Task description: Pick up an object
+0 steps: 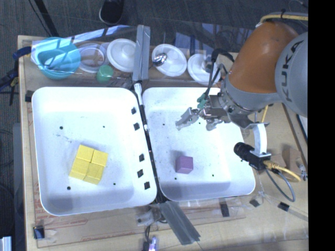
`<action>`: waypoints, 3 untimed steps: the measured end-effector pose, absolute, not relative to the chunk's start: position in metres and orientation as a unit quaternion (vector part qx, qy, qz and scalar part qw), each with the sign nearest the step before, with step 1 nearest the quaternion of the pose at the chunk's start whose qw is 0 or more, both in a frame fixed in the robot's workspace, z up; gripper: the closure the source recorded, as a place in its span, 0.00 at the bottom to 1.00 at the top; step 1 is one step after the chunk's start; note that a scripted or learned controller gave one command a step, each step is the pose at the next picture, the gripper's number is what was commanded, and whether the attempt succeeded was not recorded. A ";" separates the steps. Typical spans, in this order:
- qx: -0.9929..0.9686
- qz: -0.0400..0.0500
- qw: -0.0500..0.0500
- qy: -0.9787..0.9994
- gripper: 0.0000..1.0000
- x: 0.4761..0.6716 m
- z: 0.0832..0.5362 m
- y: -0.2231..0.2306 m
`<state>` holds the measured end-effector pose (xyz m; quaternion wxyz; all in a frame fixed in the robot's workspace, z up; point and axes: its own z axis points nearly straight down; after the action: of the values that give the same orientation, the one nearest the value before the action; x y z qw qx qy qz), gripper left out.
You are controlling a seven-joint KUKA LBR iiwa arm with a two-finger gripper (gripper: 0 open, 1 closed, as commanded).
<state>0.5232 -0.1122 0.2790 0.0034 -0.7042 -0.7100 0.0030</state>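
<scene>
Two shallow white bins sit side by side on the bench: the left bin [47, 140] holds a yellow block [89, 163] at lower left of frame, the right bin [230, 177] a purple cube [183, 163] at lower centre. The gripper [189, 117] hangs over the right bin's upper half, above and apart from the cube, fingers spread and grasping nothing.

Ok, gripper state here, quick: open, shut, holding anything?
Gripper: over the right bin, nothing visible in it; open or shut cannot be told. Purple cube lies apart on the bin floor.
</scene>
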 end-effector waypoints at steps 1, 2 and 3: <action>-0.743 0.004 0.004 -0.670 0.00 0.520 0.181 -0.127; -0.740 0.001 0.002 -0.673 0.00 0.511 0.089 -0.147; -0.736 0.002 -0.009 -0.677 0.00 0.479 0.093 -0.115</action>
<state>0.4792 -0.1145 0.0927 -0.0095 -0.7357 -0.6772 0.0016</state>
